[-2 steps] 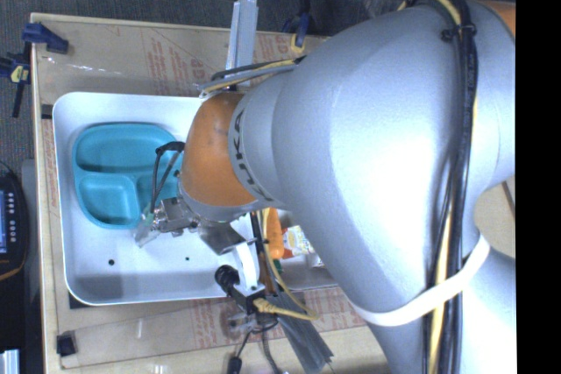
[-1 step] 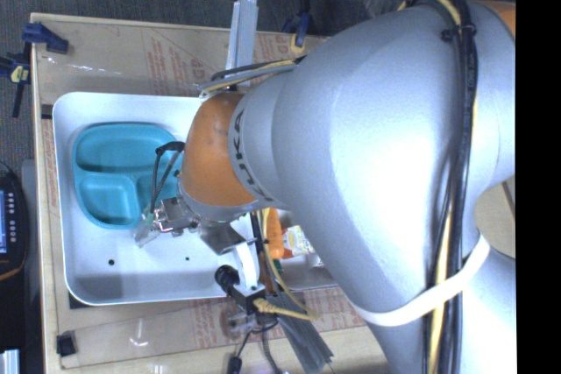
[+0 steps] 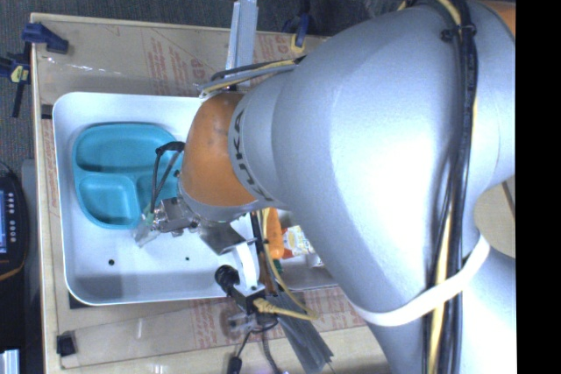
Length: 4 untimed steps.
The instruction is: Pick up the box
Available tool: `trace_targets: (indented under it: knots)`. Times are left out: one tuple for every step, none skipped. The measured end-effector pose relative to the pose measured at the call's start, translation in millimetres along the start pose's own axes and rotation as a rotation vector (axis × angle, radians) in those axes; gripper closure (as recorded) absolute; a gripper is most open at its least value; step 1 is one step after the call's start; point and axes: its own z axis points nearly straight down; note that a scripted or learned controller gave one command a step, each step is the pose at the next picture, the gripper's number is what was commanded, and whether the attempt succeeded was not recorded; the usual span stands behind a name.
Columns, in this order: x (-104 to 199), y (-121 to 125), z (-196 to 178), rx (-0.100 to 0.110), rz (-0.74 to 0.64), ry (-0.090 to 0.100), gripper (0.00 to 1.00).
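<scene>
Grey arm (image 3: 377, 153) reaches left, wrist low over white bin (image 3: 66, 188) beside blue tray (image 3: 118, 171); grip state unclear

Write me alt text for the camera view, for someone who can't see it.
A large grey robot arm with an orange band reaches in from the right, covering most of the bench, its gripper low over the left white bin. A blue two-compartment tray lies in that bin, beside the gripper. A small orange and white package peeks out under the arm.

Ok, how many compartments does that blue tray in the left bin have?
2 visible: the blue tray has a wide one across its top and a smaller one at lower left. The arm covers its right side, so more may be hidden.
</scene>
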Motion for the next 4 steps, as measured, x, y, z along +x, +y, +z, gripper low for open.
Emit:
trace_targets:
  knots:
    - [0.0,0.0,0.0,0.0,0.0,0.0,0.0]
    - [0.0,0.0,0.0,0.0,0.0,0.0,0.0]
    - [0.0,0.0,0.0,0.0,0.0,0.0,0.0]
    - [0.0,0.0,0.0,0.0,0.0,0.0,0.0]
